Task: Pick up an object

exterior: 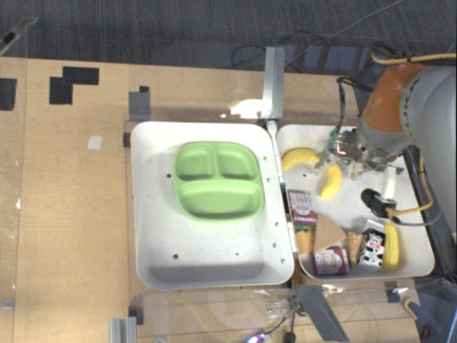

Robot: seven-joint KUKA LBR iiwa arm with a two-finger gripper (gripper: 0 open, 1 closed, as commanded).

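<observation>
My gripper (338, 164) hangs over the upper middle of the right bin (423, 263), on the grey arm with its orange band that comes in from the right. A short yellow piece (330, 182) lies directly under it, touching or nearly touching the gripper. A yellow banana (298, 158) lies just to its left near the bin's upper left corner. Whether the yellow piece is gripped is unclear from this angle.
The left bin (153, 249) holds a green divided plate (218, 179). Along the right bin's left and front sides lie a maroon-and-white packet (301, 206), a brown carton (326, 231), a can (330, 261), a black-and-white box (372, 249) and a yellow corn cob (390, 246).
</observation>
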